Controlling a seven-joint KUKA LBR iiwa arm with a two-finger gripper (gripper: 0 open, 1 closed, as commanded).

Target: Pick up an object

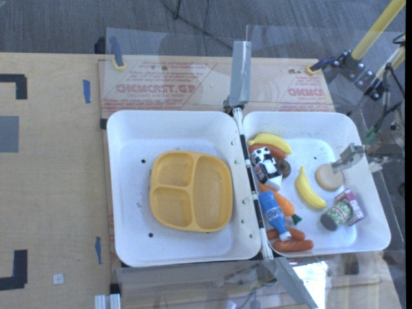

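The tool [340,163] hovers beside the round cookie [328,177] in the right bin [376,192]. Nothing is lifted yet. I cannot tell its grip state.

Slim pale grey metal gripper [337,164]: narrow, tapering, dull sheen, no markings legible. Behind it, the grey arm's wrist section [381,150]: blocky, blurred, with darker grey patches. Thin dark cables [388,111] sit close above the wrist; cannot tell whether they are attached. Screws too small to make out.
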